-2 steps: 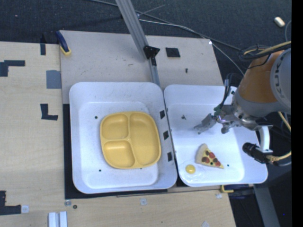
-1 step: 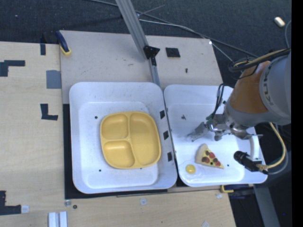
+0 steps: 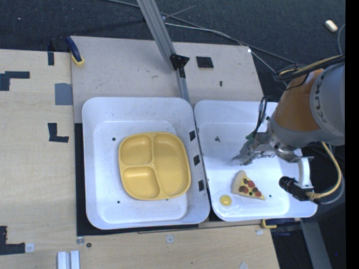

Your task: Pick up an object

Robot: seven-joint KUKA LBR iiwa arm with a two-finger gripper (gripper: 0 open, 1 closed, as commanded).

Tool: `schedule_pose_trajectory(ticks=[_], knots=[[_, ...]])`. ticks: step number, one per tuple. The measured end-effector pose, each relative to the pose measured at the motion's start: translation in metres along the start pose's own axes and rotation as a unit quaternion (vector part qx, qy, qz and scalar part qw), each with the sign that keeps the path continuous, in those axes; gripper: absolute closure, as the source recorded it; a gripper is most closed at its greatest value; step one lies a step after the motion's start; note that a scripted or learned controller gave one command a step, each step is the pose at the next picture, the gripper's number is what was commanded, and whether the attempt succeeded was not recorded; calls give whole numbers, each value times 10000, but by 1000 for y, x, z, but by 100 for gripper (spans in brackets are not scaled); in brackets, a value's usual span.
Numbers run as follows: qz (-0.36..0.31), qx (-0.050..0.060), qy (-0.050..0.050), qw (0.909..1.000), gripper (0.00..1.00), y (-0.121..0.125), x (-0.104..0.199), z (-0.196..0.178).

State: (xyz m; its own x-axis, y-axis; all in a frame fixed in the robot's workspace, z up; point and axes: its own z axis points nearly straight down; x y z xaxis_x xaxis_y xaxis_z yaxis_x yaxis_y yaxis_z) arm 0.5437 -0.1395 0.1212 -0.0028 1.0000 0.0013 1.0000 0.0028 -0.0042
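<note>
A toy pizza slice (image 3: 247,185) lies near the front of the right bin (image 3: 224,122). A small round yellow piece (image 3: 225,200) rests to its lower left, close to the bin's front rim. My gripper (image 3: 245,157) hangs over the middle of the right bin, just above and behind the pizza slice, and nothing shows between its fingers. The grey arm with its orange band (image 3: 297,108) comes in from the right.
The left bin (image 3: 101,116) holds a yellow divided plate (image 3: 153,165) with three compartments. A metal pole (image 3: 160,29) runs from the top down to the gap between the bins. Cables trail along the bench's back and at the arm's side.
</note>
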Motion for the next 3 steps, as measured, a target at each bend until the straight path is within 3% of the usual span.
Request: schedule_pose_trajectory(ticks=[2, 3], knots=[[6, -42, -12, 10000, 100, 0, 6, -124], [10, -14, -6, 10000, 100, 0, 7, -122]])
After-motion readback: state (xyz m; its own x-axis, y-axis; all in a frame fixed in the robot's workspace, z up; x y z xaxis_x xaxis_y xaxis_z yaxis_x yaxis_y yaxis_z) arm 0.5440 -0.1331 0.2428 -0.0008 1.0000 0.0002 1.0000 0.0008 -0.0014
